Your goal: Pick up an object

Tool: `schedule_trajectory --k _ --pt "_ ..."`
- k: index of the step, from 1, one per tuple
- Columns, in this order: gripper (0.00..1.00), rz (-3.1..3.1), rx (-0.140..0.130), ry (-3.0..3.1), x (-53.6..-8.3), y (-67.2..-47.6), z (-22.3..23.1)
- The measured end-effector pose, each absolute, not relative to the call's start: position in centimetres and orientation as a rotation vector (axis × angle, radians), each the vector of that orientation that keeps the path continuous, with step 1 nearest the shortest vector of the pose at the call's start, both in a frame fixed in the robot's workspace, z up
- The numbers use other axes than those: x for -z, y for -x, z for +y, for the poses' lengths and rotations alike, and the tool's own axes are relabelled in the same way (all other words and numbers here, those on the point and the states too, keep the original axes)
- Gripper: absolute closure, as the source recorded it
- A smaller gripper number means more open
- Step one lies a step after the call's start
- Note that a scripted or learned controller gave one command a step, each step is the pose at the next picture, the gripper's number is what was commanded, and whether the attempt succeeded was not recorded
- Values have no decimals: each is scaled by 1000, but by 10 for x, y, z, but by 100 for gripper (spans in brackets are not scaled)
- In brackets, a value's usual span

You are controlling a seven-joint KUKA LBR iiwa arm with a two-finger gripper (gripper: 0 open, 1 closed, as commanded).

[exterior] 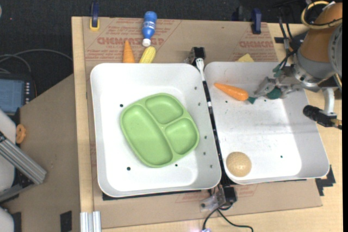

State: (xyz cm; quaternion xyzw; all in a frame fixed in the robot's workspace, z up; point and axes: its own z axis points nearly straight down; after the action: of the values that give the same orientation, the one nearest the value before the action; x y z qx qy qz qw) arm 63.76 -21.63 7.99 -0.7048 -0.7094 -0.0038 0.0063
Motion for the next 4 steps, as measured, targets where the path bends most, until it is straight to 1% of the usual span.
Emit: schedule_trajectory --k 1,2,3,4 --pt "100 -2227 2 2216 -96 -637 -221" --pt "100 -2235 10 2223 -168 -666 -191" --pt "0 -2225 0 2221 -163 -663 -193" --pt "0 -2213 8 2214 -81 -638 -217"
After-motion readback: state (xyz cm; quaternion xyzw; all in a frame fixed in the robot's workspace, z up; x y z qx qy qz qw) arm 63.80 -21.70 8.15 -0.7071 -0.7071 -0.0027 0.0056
